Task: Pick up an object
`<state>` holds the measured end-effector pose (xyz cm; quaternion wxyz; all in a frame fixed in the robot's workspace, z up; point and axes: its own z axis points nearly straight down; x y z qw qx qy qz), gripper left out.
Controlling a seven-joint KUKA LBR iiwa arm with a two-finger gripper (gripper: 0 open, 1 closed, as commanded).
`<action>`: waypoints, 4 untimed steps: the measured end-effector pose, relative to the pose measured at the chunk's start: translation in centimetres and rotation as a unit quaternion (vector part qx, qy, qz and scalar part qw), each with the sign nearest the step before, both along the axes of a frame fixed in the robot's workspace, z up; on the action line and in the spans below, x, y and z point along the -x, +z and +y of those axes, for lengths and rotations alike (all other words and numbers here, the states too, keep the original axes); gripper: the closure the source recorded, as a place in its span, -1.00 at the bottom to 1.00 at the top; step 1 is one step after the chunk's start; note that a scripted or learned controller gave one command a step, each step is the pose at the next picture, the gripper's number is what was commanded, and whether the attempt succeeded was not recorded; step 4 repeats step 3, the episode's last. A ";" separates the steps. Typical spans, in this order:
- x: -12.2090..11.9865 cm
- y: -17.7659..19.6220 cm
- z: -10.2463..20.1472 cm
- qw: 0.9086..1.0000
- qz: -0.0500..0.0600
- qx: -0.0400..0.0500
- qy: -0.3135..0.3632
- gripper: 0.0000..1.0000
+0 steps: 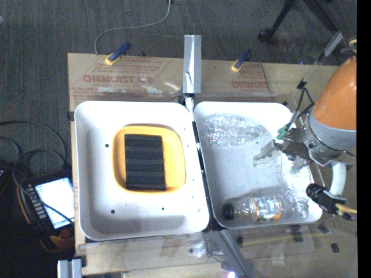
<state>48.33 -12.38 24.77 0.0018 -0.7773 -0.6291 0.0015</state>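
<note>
Camera view. Dark grey carpet floor (52, 22) around a bench topped with brown cardboard (133, 77), printed in faded red lettering and pinned at the far edge by two blue-and-yellow clamps (117, 53). Thin white cable (139, 23) looping across the floor beyond the bench; black chair base (295, 7) at upper right; tablet-like device with a lit screen (51, 197) on the floor at left, ringed by black cables.

Two shallow white bins side by side, separated by a grey metal post (192, 68) at the far edge. Left bin (93, 213): yellow tray-shaped item (119, 161) near centre, carrying a black ribbed insert (144, 162) of four raised bars.

Right bin (232, 172): clear plastic bottle (259, 208) lying on its side along the near wall, dark cap pointing left, amber-tinted label band around the middle. Crumpled clear plastic packaging (232, 129) in the far portion of the same bin, well apart from the bottle.

Arm entering from the right, orange band (346, 94) above a grey wrist. Gripper (277, 149) over the right side of the right bin, between the crumpled packaging and the bottle. Finger spacing not discernible against the white bin floor; cannot tell whether apart or together. Nothing seen held.
</note>
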 end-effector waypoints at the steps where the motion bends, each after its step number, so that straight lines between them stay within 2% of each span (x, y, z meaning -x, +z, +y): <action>1: 0.0 -4.5 -4.9 0.984 -0.001 0.000 0.177 -1.00; 2: -0.3 -15.2 0.0 0.976 -0.006 0.001 0.218 -1.00; 3: -2.8 -4.3 -5.7 0.985 -0.002 0.001 0.172 -1.00; 4: -2.8 -4.3 -5.7 0.985 -0.002 0.001 0.172 -1.00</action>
